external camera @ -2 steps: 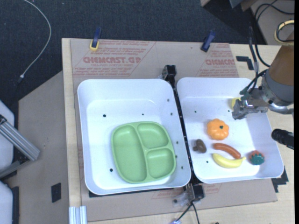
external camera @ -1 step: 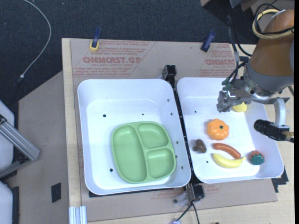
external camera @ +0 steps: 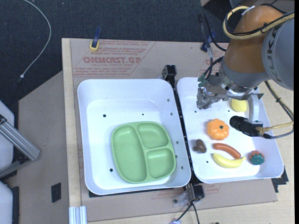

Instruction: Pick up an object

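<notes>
You can't really see much of the yellow thing just right of the gripper: the arm's wrist covers its top. The arm itself runs off the right edge. Near the orange pumpkin, that small brown lump is too tiny to identify.

A robotics lab; cardboard-covered bench, white bins, loose cables.

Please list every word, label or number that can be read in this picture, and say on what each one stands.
"CHEMCAST GP": large red letters on the brown board under the bins, behind the left bin.
Smaller red lines above and below it: too blurred to read.
Red print on the board near the gripper: too blurred to read.
</notes>
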`<state>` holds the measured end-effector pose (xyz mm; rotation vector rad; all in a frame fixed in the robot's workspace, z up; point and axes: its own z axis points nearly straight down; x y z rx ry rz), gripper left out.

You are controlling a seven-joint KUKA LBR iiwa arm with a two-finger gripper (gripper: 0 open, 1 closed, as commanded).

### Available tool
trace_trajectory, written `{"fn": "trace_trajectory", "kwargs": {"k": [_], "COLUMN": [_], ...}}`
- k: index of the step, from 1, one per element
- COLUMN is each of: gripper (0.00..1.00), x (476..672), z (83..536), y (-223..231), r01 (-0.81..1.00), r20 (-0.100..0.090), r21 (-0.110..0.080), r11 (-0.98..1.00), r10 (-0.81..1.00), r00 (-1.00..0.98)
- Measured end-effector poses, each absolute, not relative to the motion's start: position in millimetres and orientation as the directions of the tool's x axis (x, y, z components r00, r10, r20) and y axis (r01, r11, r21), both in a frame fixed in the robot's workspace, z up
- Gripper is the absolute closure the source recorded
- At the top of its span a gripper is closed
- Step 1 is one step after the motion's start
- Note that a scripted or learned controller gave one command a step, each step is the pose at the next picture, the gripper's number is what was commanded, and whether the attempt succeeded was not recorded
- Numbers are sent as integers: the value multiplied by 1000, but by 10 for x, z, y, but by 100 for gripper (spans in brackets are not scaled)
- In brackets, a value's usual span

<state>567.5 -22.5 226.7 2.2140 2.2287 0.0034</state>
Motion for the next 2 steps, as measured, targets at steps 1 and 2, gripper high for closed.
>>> {"fn": "trace_trajectory", "kwargs": {"k": [1, 2], "gripper": [100, 100], "x": [5868, 6178], "z": [2301, 2335], "y": [375, 877], "r01": [1000, 1000], "r20": [1, 1], "r21": [3, 5], "r11": [7, 5], "r10": [1000, 1000], "r00": [-7, -5]}}
